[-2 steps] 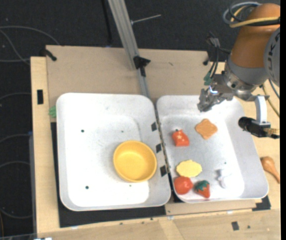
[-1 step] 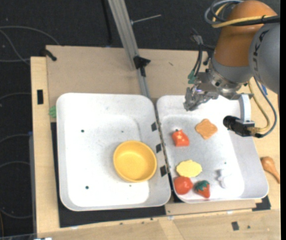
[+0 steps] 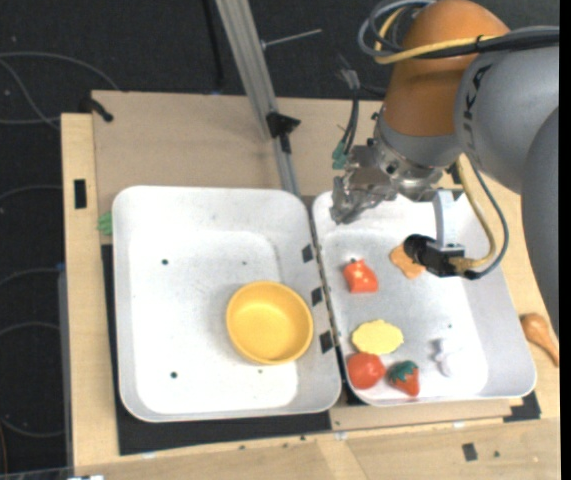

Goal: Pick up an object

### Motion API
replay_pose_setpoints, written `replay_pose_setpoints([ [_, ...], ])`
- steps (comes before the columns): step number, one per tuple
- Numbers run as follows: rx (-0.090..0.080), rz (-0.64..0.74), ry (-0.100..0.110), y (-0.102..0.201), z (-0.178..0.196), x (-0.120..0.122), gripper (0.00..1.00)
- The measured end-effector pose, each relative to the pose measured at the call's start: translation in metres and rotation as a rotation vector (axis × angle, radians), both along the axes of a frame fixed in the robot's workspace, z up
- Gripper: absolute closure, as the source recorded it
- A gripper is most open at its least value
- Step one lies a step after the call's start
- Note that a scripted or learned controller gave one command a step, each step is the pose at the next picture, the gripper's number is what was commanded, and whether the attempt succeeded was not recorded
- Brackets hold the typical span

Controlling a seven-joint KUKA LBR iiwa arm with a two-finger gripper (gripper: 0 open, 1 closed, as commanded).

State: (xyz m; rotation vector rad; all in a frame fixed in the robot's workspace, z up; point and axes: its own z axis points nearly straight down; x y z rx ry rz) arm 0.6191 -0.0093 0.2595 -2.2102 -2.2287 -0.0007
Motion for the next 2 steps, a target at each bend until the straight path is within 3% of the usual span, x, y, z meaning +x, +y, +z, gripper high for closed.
replay_pose_setpoints([
  [2,-0.003,-0.006,-0.005,0.097,-0.022,0.011,1.0],
])
